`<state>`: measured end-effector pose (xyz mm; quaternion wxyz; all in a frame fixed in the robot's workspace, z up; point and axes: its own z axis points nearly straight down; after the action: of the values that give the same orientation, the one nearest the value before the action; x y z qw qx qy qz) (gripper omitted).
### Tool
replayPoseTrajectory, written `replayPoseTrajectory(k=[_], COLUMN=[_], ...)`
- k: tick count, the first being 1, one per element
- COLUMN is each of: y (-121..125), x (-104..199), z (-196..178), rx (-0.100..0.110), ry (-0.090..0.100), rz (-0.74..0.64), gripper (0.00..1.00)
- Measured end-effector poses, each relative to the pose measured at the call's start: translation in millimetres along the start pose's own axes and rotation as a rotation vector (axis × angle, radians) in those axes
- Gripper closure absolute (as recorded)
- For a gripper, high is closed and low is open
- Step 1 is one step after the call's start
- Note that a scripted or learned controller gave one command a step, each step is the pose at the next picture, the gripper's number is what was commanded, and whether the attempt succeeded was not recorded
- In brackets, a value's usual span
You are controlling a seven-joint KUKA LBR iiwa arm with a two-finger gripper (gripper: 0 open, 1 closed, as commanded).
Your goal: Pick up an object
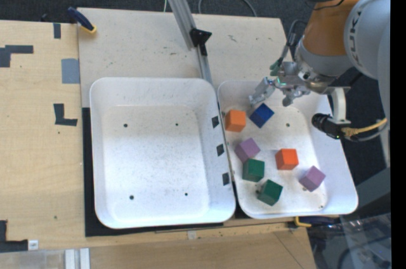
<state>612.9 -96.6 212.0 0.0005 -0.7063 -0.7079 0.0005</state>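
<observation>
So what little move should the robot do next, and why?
Probably lower straight down a bit: the gripper hangs just above the blue cube in the right bin, open, with nothing between its fingers.

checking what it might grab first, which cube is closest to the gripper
The blue cube. It sits just below the gripper at the top of the right bin, the only blue one; the orange, purple and green cubes all lie farther away.
</observation>
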Motion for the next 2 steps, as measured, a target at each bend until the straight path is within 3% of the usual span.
replayPoseTrajectory(k=[1,2], y=[0,-21], x=[1,24], z=[-10,-192], rx=[0.0,-0.01], ry=[0.0,-0.001], rz=[-0.002,0.0], gripper=[1.0,1.0])
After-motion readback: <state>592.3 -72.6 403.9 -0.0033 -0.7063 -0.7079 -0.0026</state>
